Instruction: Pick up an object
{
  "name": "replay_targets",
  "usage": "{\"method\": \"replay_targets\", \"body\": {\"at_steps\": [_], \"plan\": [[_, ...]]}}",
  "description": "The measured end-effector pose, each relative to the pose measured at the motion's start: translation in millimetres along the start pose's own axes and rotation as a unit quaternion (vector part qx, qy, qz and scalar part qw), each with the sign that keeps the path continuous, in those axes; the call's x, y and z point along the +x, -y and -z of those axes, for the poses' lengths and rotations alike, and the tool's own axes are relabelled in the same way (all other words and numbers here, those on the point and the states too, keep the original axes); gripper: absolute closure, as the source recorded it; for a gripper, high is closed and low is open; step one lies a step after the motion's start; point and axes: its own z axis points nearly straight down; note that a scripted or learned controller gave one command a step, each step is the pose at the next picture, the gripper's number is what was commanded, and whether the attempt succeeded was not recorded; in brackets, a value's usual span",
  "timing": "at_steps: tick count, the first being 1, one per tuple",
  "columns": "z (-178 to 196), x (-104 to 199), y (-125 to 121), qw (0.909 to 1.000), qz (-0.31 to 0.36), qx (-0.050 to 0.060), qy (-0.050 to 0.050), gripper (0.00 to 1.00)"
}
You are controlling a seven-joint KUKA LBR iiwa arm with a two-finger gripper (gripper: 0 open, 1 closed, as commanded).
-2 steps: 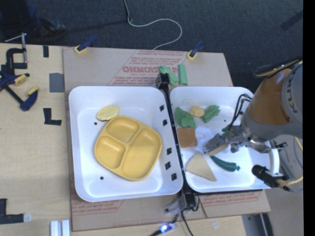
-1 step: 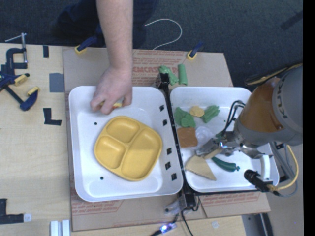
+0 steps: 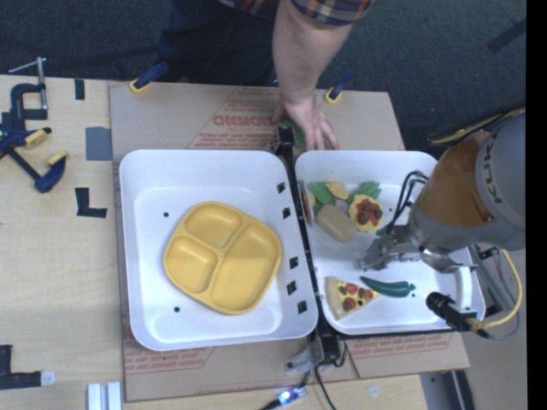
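While jaws [image 3: 382, 255] state unclear, green pepper [image 3: 389, 286] lies lengthwise left-right, stem end right.

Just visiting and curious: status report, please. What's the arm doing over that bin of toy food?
Gripper low in right bin, grip unclear. Green pepper and pizza slice close beside it. Person's hand at bins' far edge.

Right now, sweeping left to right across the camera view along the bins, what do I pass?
Clamps on the bench → yellow divided plate in the left bin → slice of toy pizza → green toy pepper → end effector → grey arm.
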Motion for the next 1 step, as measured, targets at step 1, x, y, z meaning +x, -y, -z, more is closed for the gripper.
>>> {"method": "replay_targets", "body": {"at_steps": [1], "plan": [[45.8, 7.5, 3.6, 1.0000, 0.000, 0.003, -0.001, 1.00]]}}
